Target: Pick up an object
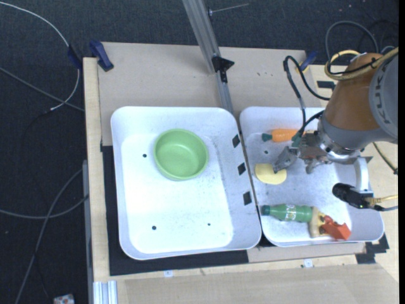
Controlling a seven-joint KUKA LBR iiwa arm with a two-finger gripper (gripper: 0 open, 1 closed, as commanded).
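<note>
At right of centre, the gripper (295, 159) hangs with its fingers spread, grasping nothing, its lower finger just over one pale yellow piece (271, 175) in the right bin (373, 230). Nearby lie one carrot (280, 135), one green bottle (289, 213) and one orange-red toy (332, 227). One green bowl (181, 154) sits in the left bin (136, 233).

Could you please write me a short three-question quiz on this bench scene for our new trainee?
1. True or false: the green bowl lies in the left bin.
2. Which thing lies nearest the gripper? A) the green bottle B) the yellow piece C) the carrot
3. Fill in: the red and orange toy lies in the ____ bin.

Key: 1. True. 2. B, the gripper's tip hangs just over its edge. 3. Right.
</note>
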